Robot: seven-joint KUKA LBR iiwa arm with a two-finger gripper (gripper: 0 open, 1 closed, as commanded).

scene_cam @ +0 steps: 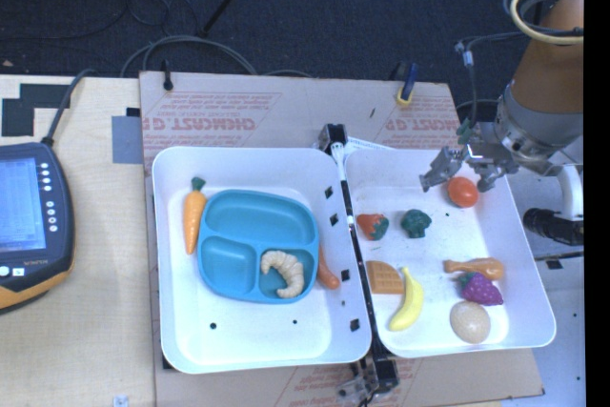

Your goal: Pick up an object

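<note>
Honestly, just going by the one overhead camera view here: spotting the grey arm's two-finger gripper (464,178) hanging low over the far right part of the shallow white right-hand bin (534,300), reached in from the right. Spread wide and released, straddling a small round red-orange toy tomato (462,192) down on the bin floor, near the far wall and well apart from the other toys. Not clenched on it yet as far as visible, so not calling it a grasp. Probably picked as the target for exactly that reason: plenty of room either side for a clean squeeze, though being round and smooth, likely to squirt out if pinched off-centre. Further down the same bin, seeing a dark green lumpy toy broccoli (416,223) near a red toy strawberry (372,226), then a curved yellow toy banana (410,300) just beside a tan toy bread slice (383,276), plus an orange-brown toy drumstick (474,268) touching a purple toy grape bunch (481,289) and a pale beige toy egg (470,322). Much tighter crowd there, so harder picking. Over in the shallow white left-hand bin (181,319), noticing a blue divided plastic plate (238,214) with a cream toy shrimp (284,272) in its lower right compartment and an orange toy carrot (193,214) lying alongside the plate's left edge.
</note>
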